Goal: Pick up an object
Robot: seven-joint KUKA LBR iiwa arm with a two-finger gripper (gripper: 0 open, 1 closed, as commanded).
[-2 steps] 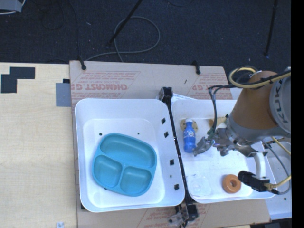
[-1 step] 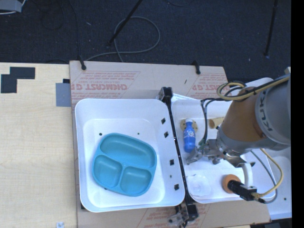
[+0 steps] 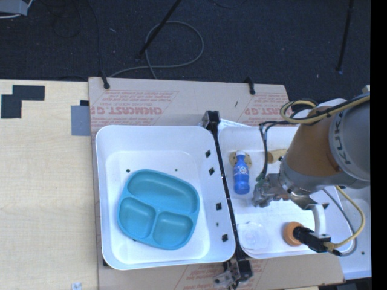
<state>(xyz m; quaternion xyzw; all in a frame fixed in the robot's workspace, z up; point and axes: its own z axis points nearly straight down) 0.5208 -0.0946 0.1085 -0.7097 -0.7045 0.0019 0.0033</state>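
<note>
Grey arm (image 3: 329,147) overhead; pincer (image 3: 262,196), state indiscernible, at four o'clock of small blue plastic bottle (image 3: 241,172): light, rigid, slippery; grip mid-body.

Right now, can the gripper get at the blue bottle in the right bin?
Probably yes. The gripper is low in the right bin, just beside the bottle. The bottle lies apart from the other things, near the divider, with nothing between them.
</note>
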